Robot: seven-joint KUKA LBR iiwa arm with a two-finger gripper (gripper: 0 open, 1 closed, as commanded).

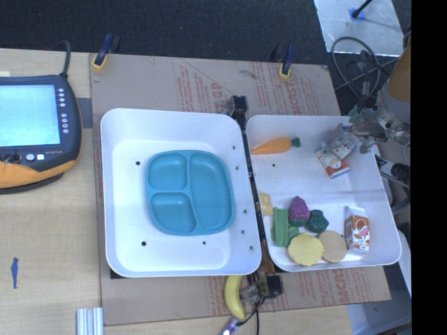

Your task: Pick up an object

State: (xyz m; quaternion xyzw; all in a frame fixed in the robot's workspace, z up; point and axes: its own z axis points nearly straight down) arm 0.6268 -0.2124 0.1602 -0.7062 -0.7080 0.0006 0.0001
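Note:
The right white bin [307,176] holds an orange carrot [271,146] at its far left. A small red-and-white carton [336,165] lies near its far right. Along the near side sit purple grapes [299,208], a green piece [281,227], a dark green piece [318,221], a yellow disc [305,249], a tan disc [333,246] and an orange-and-white carton [357,230]. My gripper [337,145] reaches in from the right and hangs at the bin's far right corner, just above the small red-and-white carton. No object is visibly lifted.
The left white bin [119,187] carries a blue divided plate [189,191]. A banana [235,296] lies on the bench in front of the bins. A control pendant [31,128] with a screen sits at the far left. Cables [356,61] lie behind the right bin.

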